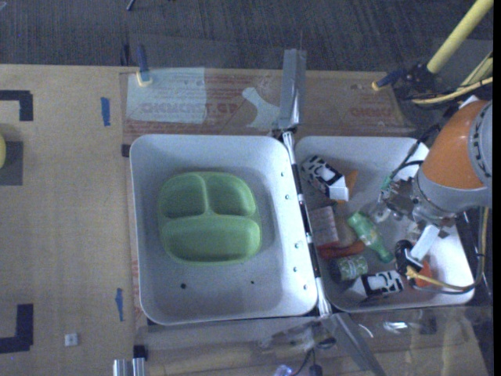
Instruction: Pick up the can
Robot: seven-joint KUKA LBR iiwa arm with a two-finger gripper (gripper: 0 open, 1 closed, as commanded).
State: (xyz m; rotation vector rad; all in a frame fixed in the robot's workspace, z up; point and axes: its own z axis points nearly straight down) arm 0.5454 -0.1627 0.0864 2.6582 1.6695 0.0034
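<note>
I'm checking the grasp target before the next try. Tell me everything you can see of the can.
The can is small, dark and cylindrical, with a greenish label, too blurred to read. It lies on its side near the front of the right bin, among the clutter. A red item lies right behind it, and a black-and-white carton lies just to its right. The gripper is apart from it, above the bin.

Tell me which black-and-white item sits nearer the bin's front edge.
The black-and-white item beside the can, at the right bin's front; the other lies near the back.
</note>
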